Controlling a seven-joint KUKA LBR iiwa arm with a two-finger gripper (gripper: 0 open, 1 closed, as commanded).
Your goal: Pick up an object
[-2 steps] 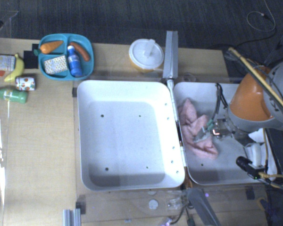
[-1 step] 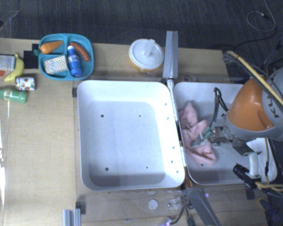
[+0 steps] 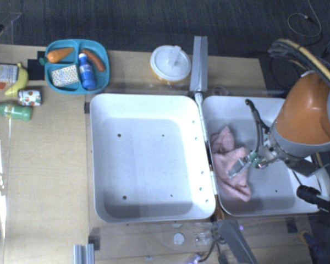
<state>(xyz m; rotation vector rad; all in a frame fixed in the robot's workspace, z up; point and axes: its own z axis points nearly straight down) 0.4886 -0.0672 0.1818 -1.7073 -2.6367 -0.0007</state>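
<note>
Camera view: gripper (image 3: 241, 166) low over pink cloth (image 3: 231, 161)

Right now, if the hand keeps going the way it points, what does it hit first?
The pink cloth in the right bin. The hand points left and down, its tip over the cloth; whether it already touches is unclear from this slanted view.

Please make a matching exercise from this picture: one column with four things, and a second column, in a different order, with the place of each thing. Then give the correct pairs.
Things:
1. pink cloth
2. blue divided tray
3. lidded cup
4. banana

Places:
A. on the bench, behind the gap between the two bins
B. at the bench's far left edge
C. inside the right bin
D. on the bench, behind the left bin's left corner

Pairs: 1-C, 2-D, 3-A, 4-B
</note>
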